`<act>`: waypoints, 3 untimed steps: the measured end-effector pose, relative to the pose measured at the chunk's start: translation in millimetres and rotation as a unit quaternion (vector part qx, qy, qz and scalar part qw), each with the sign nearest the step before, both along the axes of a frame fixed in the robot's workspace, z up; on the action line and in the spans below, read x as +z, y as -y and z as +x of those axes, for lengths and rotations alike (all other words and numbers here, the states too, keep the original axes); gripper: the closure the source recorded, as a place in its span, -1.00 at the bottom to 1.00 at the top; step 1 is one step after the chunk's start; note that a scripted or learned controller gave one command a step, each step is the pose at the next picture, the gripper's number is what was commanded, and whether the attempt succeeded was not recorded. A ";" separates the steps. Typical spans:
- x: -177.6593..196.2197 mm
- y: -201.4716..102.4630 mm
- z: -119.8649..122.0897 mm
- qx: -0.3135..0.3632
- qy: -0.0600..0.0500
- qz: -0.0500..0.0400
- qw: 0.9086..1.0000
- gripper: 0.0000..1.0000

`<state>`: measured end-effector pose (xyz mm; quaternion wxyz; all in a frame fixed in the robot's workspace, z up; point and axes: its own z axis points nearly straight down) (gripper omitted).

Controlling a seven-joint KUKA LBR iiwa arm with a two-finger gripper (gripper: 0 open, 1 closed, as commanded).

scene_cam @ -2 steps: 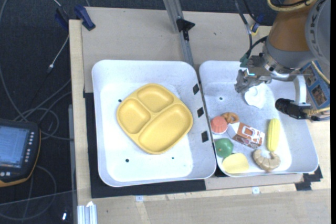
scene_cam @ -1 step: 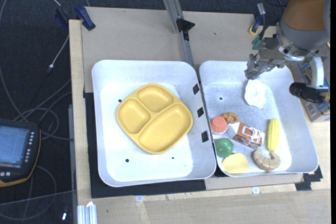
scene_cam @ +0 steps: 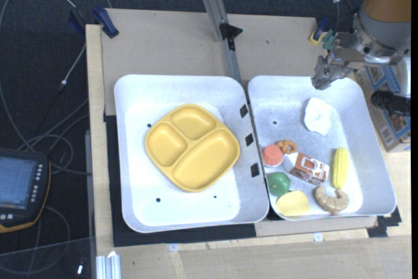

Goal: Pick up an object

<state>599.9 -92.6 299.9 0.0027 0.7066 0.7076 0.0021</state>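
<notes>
the gripper is seen above the far rim of the right bin; whether it is spread cannot be told. nothing is held. the nearest object, a white lump, lies just nearer, with other objects nearer still.

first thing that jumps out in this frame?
The big yellow three-compartment plastic tray, alone in the left white bin. Then the cluster of small toy foods along the right white bin's near edge, a yellow corn cob among them. The gripper hovers over that bin's far rim.
</notes>
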 end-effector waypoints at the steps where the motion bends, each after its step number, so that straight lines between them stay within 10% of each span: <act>1: -21.9 -54.7 -5.9 0.002 -0.005 0.002 1.000 1.00; 3: -54.9 -153.4 -31.8 0.003 -0.006 0.002 1.000 1.00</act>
